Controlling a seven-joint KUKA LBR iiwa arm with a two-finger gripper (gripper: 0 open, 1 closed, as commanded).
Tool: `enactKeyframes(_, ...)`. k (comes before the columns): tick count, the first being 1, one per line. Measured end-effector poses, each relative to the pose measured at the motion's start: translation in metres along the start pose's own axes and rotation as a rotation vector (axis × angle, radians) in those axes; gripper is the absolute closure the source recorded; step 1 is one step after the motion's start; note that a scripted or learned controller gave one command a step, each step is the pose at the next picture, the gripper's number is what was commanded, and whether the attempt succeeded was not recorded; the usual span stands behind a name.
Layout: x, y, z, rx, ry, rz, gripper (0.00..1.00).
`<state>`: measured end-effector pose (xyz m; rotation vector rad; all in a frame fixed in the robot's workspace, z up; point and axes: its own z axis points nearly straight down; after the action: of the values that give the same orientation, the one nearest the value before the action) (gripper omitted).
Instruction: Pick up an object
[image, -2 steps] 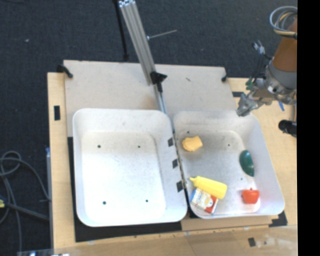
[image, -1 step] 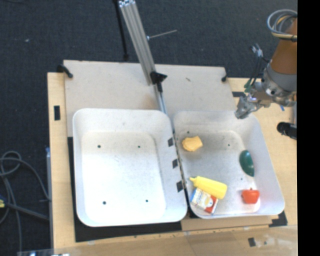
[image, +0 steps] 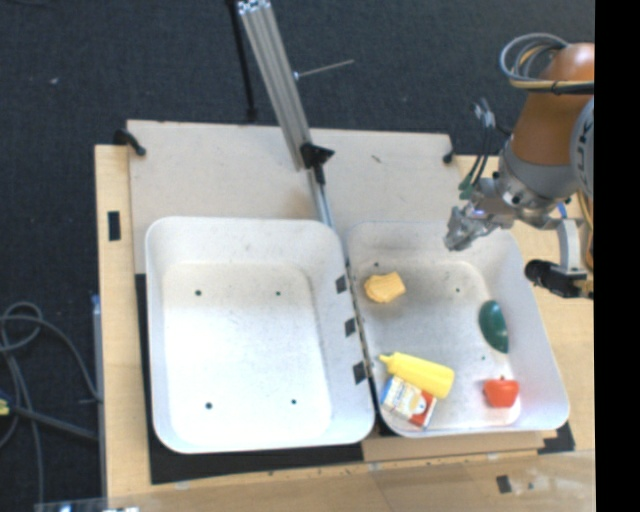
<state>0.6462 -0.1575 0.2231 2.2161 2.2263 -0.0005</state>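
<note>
In the right bin (image: 400, 245) lie a pale yellow lump (image: 384, 288) near its left wall, a dark green oval piece (image: 494, 324) at the right, a yellow bottle-shaped toy (image: 418, 370) at the front, a small red and white carton (image: 407, 401) just below it, and a small red piece (image: 501, 391) at the front right. My gripper (image: 461, 233) hangs over the bin's back right corner, above and apart from all of these. Nothing shows between its tips.
The left bin (image: 170, 250) sits beside the right one. A slanted metal rail (image: 283, 90) runs from the top down to the gap between the bins. Black cables lie on the floor at the left.
</note>
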Motion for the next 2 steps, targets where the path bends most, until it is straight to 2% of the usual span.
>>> enactKeyframes(1, 0.043, -0.025, -0.001, 0.000, 0.001, 0.000, 1.00)
enactKeyframes(2, 0.097, -0.032, 0.000, -0.001, 0.002, -0.002, 1.00)
